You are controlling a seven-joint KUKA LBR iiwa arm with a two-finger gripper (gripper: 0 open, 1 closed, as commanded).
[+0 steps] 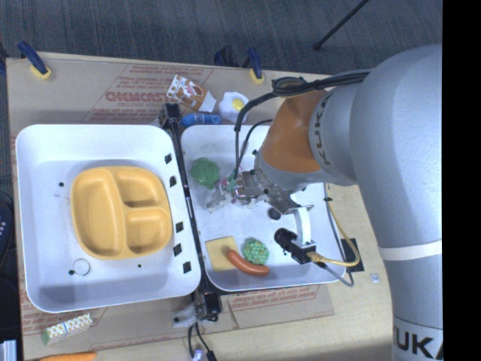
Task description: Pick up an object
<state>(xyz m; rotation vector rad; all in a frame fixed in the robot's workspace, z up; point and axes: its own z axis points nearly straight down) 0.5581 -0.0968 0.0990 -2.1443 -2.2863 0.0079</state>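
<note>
The right bin [316, 273] holds a green leafy vegetable toy [204, 171] near its upper left. At its front lie a yellow flat slice [218, 250], a red-orange sausage [249, 264] and a bumpy green ball [255, 250]. My gripper [228, 190] hangs low over the bin's left middle, just right of and below the leafy toy, well above the front group. The arm's orange band [293, 138] and wrist cover the bin's upper right part.
The left bin [30, 201] holds a yellow divided tray [120, 209]. Behind the bins lie a small carton [184, 90], a blue item [201, 118] and a fried-egg toy [234, 101]. A black cable plug [293, 245] hangs over the right bin.
</note>
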